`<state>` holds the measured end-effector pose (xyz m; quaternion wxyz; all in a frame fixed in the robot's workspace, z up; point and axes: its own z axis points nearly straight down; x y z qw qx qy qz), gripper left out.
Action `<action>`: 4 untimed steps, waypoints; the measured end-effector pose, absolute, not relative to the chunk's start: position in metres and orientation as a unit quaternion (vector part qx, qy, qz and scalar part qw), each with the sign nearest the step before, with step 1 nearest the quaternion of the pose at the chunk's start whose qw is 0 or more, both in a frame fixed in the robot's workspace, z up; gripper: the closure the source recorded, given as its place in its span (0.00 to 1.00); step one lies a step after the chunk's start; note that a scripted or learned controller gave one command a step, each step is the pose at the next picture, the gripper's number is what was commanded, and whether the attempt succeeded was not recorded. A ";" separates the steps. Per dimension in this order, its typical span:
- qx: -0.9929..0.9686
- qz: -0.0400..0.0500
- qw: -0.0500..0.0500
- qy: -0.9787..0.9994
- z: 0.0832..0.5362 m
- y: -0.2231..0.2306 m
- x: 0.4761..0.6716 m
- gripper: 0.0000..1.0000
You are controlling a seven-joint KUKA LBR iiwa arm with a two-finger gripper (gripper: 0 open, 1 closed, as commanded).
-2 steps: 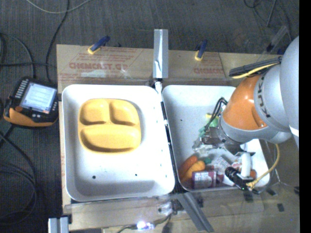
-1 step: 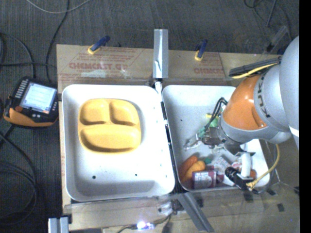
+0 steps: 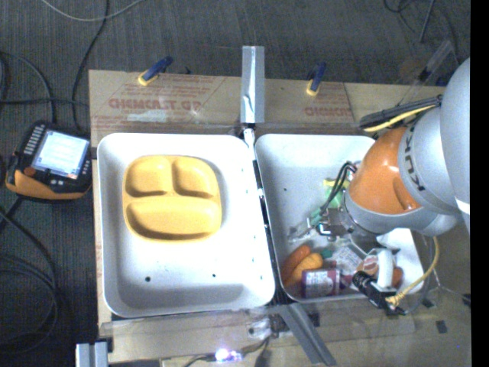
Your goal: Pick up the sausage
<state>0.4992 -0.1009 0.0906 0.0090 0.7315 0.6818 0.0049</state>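
1. Camera view, looking down at a slant: my claw [image 3: 327, 224] hangs low inside the right-hand bin [image 3: 294, 159], under my orange band and grey wrist.
2. I cannot tell from here whether my claw is released or clenched; my own wrist covers most of it, and I see nothing gripped in it.
3. The sausage [image 3: 295, 257], reddish-orange and lying at a slant, sits just beyond my claw toward the picture's lower left, close to the bin's wall on that side. It lies on the bin floor, apart from my claw.
4. A yellow-orange piece [image 3: 312, 262] touches the sausage on the side nearer my claw.
5. A dark bottle with a purplish label [image 3: 321, 282] lies on its side straight toward the near rim from my claw, just past the sausage.
6. A red and white thing [image 3: 384, 266] rests to the picture-right of my claw, near the near rim.
7. Well apart from my claw, across the wall between the bins, the left-hand bin [image 3: 176, 277] bears a yellow compartment tray [image 3: 173, 197].
8. Farther out still on that side, off the bench, lies a handheld pendant with a lit screen [image 3: 55, 159].
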 end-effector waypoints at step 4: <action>0.733 0.003 0.007 0.681 0.090 -0.096 0.489 0.00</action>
